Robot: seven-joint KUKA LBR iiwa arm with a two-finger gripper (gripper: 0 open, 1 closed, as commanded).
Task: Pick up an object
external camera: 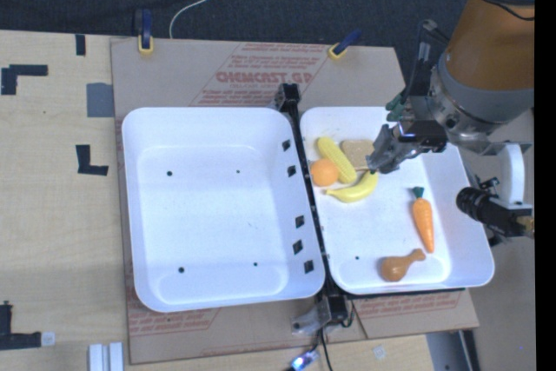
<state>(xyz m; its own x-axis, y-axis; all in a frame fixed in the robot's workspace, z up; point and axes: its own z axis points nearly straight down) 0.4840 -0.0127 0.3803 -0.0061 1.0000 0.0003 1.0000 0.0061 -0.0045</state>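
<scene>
My pincer (pixel 380 162) hangs low over the right bin (pixel 469 274), its dark fingers pointing down and leftward at the cluster of toy food against the divider, and from this slanted view I cannot tell whether the fingers are spread or pressed together; nothing shows between them. Just beside the tips lies the banana (pixel 354 189), curved along the bin floor, with the corn cob (pixel 336 160) above it and the orange (pixel 324 173) touching both on the left; a tan flat piece (pixel 356 151), perhaps a slice of bread, lies behind them. The banana looks like my nearest target. To take it well, I judge I should come straight down across its narrow width, not along its length, and keep clear of the corn cob so I don't nudge the whole heap. Its smooth curved skin may slip, so I would close at its thick middle. The carrot (pixel 423 223) and drumstick (pixel 400 265) lie well apart, easier fallbacks. The left bin (pixel 139 135) plays no part.
</scene>
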